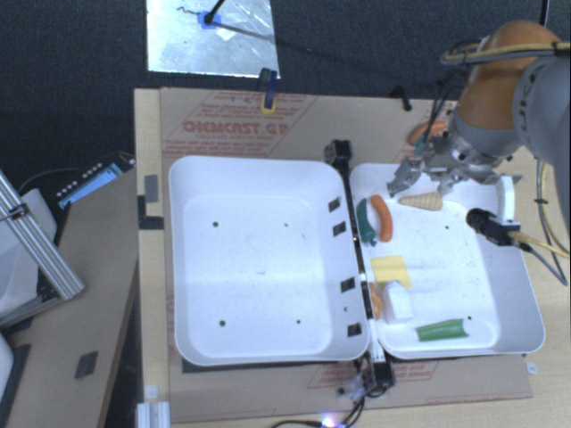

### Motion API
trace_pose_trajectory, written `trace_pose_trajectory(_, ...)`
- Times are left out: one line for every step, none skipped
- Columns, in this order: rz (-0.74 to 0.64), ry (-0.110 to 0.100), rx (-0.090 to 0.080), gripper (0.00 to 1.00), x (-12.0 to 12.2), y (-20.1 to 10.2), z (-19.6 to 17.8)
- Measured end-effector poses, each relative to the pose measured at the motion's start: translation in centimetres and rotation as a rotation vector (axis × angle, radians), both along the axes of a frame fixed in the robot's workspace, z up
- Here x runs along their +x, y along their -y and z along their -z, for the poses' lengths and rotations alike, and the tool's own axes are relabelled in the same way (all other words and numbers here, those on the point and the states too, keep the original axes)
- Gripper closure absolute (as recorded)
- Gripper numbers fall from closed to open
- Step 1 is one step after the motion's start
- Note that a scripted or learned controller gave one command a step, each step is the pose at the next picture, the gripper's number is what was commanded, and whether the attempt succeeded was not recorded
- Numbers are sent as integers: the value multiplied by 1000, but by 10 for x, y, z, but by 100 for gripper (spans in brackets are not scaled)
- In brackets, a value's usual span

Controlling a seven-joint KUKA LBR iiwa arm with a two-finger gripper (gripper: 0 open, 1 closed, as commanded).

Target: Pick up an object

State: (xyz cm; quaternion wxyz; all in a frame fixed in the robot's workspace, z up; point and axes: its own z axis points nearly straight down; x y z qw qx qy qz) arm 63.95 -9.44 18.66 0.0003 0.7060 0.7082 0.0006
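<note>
Camera view: gripper (426,175), fingers spread and holding nothing, hovers above cone (421,201) in right bin (522,279); approach step, next descend and close.

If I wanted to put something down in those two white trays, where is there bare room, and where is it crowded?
The left bin offers bare floor from wall to wall. In the right bin, the free patch lies right of the yellow block and above the green piece. It is crowded along the divider and at the top, where the gripper hangs by the orange sausage and cone.
</note>
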Motion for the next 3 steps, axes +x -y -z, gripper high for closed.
trace_pose_trajectory(-2, 3, 0, 100, 1, 0, -11)
trace_pose_trajectory(-7, 12, 0, 100, 32, -44, -114)
trace_pose_trajectory(-7, 11, 1, 100, 30, -101, -212)
